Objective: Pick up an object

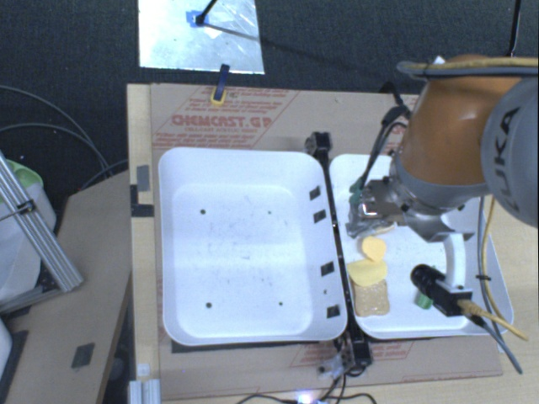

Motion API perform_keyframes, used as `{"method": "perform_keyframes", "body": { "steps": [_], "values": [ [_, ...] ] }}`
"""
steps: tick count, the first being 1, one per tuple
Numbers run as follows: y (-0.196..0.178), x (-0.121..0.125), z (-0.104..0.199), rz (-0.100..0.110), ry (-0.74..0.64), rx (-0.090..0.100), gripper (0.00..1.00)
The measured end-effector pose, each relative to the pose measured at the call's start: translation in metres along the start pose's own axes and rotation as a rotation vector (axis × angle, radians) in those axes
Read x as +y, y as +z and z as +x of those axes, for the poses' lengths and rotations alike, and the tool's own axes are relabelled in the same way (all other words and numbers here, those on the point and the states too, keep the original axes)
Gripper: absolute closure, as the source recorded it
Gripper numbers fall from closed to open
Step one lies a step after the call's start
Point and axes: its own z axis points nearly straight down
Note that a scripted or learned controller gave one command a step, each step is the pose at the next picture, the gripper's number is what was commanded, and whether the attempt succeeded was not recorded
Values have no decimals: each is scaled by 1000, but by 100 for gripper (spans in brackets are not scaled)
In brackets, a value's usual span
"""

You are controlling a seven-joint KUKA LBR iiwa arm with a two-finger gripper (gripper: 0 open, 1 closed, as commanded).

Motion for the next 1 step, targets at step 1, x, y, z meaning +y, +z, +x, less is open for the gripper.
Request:
{"method": "perform_keyframes", "body": {
  "steps": [1],
  "values": [
    [-97, 0, 3, 0, 7, -2, 100]
  ]
}}
